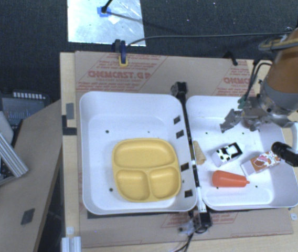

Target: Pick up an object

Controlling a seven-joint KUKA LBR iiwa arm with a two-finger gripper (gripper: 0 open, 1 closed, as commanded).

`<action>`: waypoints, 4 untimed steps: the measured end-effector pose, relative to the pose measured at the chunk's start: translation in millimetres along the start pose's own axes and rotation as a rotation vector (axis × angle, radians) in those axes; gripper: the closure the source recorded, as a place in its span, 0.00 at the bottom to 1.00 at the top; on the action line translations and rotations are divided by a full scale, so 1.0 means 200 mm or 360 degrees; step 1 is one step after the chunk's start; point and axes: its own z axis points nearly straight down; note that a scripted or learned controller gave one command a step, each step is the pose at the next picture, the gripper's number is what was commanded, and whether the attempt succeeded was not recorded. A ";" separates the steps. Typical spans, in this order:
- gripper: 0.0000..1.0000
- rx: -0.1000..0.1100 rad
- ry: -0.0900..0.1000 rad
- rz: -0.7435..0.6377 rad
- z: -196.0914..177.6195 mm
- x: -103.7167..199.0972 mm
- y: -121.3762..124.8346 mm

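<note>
The right bin [208, 108] holds a small black-and-white cow-patterned block [228, 153], an orange toy carrot [230, 179] lying on its side, and a small red-and-white carton [261, 163]. My gripper [241, 120] hangs over the upper part of this bin, up and to the right of the cow-patterned block and apart from it. Nothing shows in its grasp. The arm's orange band [291, 70] sits above it at the right.
A yellow divided plate [146, 169] lies in the left bin [92, 140]. A small beige piece [199, 155] rests by the ridge between the bins. Both bins stand on a cardboard sheet [138, 72]. Cables run across the dark floor behind.
</note>
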 end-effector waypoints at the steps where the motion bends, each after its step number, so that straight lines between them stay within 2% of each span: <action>1: 0.00 -0.0019 -0.0003 -0.0003 -0.03 0.00 0.01; 3: 0.00 -0.0014 -0.0001 0.0001 0.39 0.00 0.04; 4: 0.00 -0.0045 -0.0011 0.0000 0.57 -0.01 0.05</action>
